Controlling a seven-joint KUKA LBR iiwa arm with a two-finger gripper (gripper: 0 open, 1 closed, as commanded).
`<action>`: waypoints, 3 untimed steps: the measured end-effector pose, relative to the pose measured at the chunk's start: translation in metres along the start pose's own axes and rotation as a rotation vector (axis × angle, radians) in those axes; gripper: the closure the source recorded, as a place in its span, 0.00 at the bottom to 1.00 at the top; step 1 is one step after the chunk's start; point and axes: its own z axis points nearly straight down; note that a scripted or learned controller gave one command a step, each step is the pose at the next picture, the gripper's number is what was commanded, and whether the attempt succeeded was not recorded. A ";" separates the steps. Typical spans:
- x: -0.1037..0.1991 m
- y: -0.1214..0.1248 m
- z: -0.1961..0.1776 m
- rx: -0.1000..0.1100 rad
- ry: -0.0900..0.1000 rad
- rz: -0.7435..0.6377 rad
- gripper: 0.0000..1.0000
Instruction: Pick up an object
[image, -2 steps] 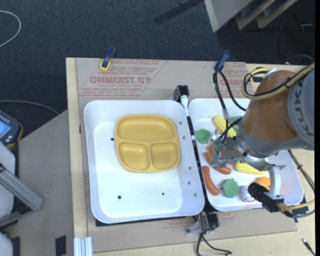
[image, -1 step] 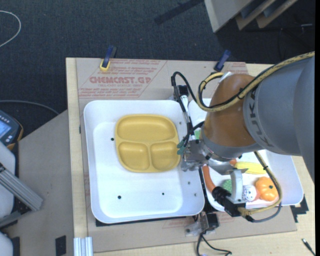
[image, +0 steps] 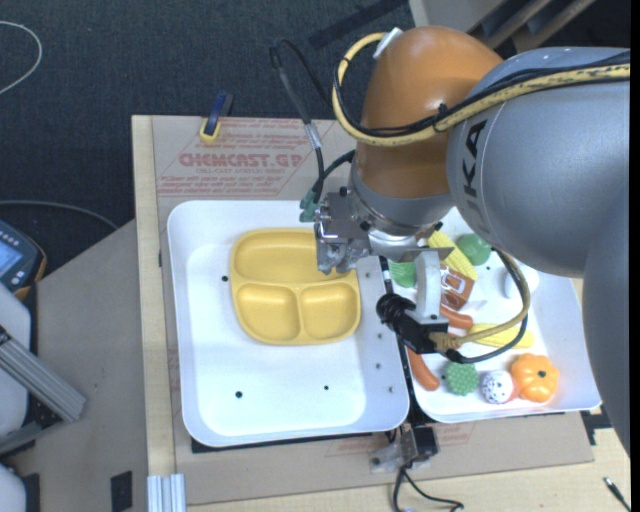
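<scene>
A fixed camera looks down at a slant on two shallow white bins side by side on a bench. Using the yellow divided plate (image: 293, 285) as the landmark: nearest the viewer, in front of and right of the plate, the right bin (image: 520, 400) holds a cluster of toy foods, among them an orange pumpkin (image: 535, 377), a small white speckled ball (image: 496, 387), a green bumpy piece (image: 461, 377) and a red-orange sausage shape (image: 424, 370). More toys, yellow and green, lie farther back in that bin, partly hidden by the arm. The plate itself, with three compartments, lies in the left bin (image: 270, 400), toward its far right part. At the plate's right far edge hangs the gripper (image: 333, 255), a grey metal head under the arm's large orange band (image: 420, 90); whether its fingers are apart or together cannot be told, and nothing is seen held. Beyond the plate, a brown board (image: 245, 155) bears red print reading "CHEMCAST GP". At the board's far left edge sits a blue and yellow clamp (image: 214, 117).
</scene>
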 end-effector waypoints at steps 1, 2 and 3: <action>0.088 -0.011 -0.046 0.007 0.001 -0.001 1.00; 0.082 -0.046 -0.121 0.007 0.001 0.006 1.00; -0.032 -0.045 -0.161 0.005 -0.005 0.021 1.00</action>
